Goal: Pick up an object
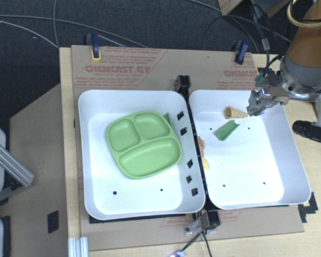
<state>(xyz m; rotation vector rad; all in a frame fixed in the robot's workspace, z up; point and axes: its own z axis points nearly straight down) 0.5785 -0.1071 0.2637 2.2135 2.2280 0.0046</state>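
Observation:
A green divided plate [144, 144] lies in the left bin [96, 122]. In the right bin [267, 165] a small green flat piece [226, 130] rests near the back, with a tan cone-shaped piece [235, 112] just behind it. A small orange and yellow bit [203, 150] sits against the divider. My gripper [255, 107] hangs over the right bin's back edge, just right of the tan piece. Nothing shows between its tips.
Black clips [182, 83] hold the bins where they meet. Blue clamps [96, 45] [241, 50] pin the cardboard sheet at the back. Cables run across the dark floor behind the bench. A metal rail [8, 159] stands at the left.

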